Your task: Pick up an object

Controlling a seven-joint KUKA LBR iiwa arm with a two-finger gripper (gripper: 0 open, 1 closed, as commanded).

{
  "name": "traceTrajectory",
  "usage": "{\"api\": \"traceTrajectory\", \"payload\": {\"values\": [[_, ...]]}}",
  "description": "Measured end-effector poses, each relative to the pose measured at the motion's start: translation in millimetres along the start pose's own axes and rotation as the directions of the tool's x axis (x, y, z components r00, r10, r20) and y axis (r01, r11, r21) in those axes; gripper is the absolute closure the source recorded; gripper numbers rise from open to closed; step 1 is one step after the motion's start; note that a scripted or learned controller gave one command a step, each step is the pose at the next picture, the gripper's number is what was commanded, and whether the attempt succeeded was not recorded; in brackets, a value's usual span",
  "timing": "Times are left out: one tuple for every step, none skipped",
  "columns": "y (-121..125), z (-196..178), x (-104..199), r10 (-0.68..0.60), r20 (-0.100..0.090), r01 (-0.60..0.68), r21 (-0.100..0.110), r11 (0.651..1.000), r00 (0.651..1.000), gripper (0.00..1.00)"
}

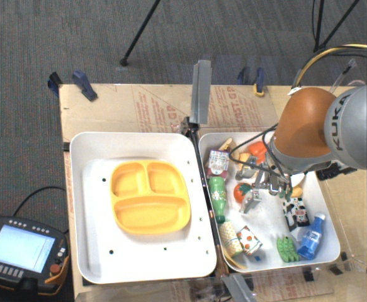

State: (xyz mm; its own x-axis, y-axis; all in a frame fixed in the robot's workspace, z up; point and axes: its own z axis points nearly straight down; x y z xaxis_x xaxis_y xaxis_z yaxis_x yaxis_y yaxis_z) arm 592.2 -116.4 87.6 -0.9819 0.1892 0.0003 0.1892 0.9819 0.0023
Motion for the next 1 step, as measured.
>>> {"api": "traceTrajectory", "payload": {"values": [[33.9, -0.2, -2.2, 0.051, 0.002, -0.051, 0.001, 0.999, 0.999, 0.0]]}}
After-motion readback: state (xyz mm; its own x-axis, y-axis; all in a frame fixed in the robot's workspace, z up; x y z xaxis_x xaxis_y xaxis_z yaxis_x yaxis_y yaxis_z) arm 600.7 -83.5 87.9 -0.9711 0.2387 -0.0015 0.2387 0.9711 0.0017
